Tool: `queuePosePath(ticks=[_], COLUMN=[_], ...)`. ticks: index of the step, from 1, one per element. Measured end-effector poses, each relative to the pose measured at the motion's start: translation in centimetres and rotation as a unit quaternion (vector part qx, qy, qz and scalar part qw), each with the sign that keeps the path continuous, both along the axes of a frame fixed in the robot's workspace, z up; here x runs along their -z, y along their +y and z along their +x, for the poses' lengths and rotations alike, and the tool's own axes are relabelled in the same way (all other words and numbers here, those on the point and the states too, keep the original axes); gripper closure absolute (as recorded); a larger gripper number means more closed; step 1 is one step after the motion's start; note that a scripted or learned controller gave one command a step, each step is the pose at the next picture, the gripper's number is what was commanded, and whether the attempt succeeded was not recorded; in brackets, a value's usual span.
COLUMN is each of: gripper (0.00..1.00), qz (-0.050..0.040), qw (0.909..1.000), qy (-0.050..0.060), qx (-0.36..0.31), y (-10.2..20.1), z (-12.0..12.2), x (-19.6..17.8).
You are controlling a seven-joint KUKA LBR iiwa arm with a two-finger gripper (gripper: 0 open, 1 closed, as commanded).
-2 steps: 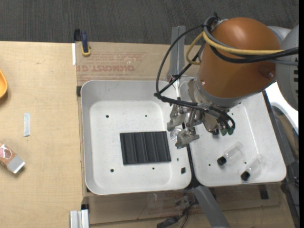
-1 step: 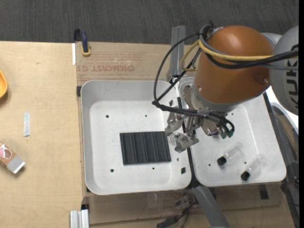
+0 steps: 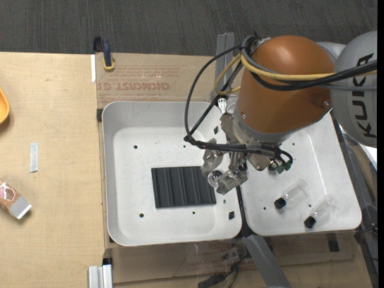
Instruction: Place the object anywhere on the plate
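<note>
Hovering at the plate's (image 3: 183, 186) right edge, the end effector (image 3: 225, 182) should move inward over the ribs before release; its finger state I cannot tell.

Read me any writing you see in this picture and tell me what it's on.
"KUKA": on the grey arm, at the right edge, running sideways.
Red print on the cardboard sheet behind the left bin: upside down, too blurred to read for certain.
Nothing readable on the two small clear bottles in the right bin.
</note>
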State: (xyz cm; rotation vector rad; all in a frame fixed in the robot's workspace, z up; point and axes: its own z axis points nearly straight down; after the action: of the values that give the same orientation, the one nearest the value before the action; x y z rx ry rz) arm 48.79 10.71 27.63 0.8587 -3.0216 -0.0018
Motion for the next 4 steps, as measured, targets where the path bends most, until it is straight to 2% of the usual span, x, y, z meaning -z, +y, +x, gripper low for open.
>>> queuePosePath(ticks=[1,2,3,4], gripper=[1.0,1.0,0.0,1.0], qz=[0.0006,0.0006,0.0007,0.0018], qw=[0.9962,0.9929,0.9928,0.9931], qy=[-0.001,-0.002,-0.002,-0.003], qx=[-0.087,-0.119,-0.119,-0.117], y=[1.5,2.6,2.6,2.6], z=[-0.2,0.1,0.0,0.2], x=[-2.4,-4.4,-4.4,-5.3])
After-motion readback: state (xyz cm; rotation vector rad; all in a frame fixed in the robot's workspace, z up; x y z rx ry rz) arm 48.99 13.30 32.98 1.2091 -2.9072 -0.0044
